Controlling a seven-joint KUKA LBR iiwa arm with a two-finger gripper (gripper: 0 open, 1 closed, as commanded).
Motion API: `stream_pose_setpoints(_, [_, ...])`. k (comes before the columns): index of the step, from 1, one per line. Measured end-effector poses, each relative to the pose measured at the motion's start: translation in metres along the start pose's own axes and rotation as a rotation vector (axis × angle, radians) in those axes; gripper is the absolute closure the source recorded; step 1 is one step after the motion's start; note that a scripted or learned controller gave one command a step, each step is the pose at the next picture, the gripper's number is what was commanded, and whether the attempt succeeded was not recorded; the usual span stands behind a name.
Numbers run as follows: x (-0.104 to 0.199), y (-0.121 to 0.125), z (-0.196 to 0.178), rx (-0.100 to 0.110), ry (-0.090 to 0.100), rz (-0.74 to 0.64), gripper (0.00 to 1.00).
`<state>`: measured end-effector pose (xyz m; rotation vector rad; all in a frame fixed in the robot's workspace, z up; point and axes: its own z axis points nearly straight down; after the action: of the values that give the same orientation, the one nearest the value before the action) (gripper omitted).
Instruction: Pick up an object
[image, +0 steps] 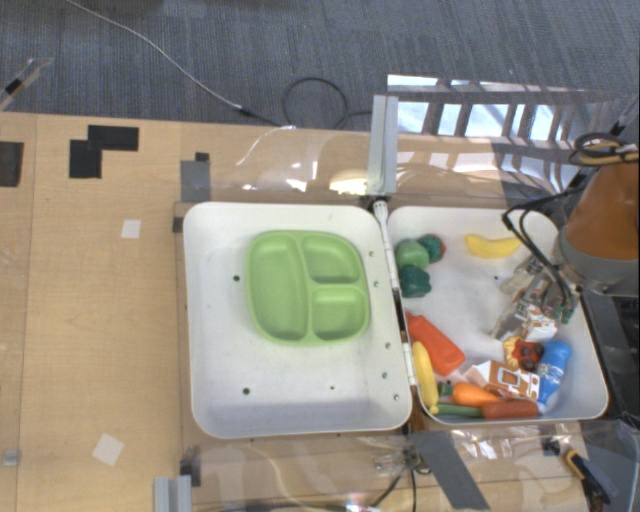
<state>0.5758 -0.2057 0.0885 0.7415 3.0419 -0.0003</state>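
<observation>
Two shallow white bins sit side by side on the bench: the left bin (210, 300) holds a light green three-compartment plastic plate (305, 285), and the right bin (455, 290) holds the loose toys. The two-finger gripper (528, 305) hangs low over the right side of the right bin, just above a small red-and-white carton (527, 345) and beside a blue bottle with a white cap (553, 368). Whether its claw is spread or closed I cannot tell, since metal and clutter blur together there, and nothing can be seen lifted between its tips. Other candidates lie untouched: a yellow banana (492, 245) at the far side, green broccoli pieces (414, 265) at the far left, an orange-red block (436, 343) and an orange carrot (473, 395) near the front. By my judgement the pick is not yet made; grasping and lifting remain.
</observation>
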Motion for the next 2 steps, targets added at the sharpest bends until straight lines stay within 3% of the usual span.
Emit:
stream_pose_setpoints(1, [0.019,-0.007,-0.001,-0.004,-0.002,0.122,0.0])
stream_pose_setpoints(2, [0.039,0.007,-0.001,0.0,-0.005,0.071,0.0])
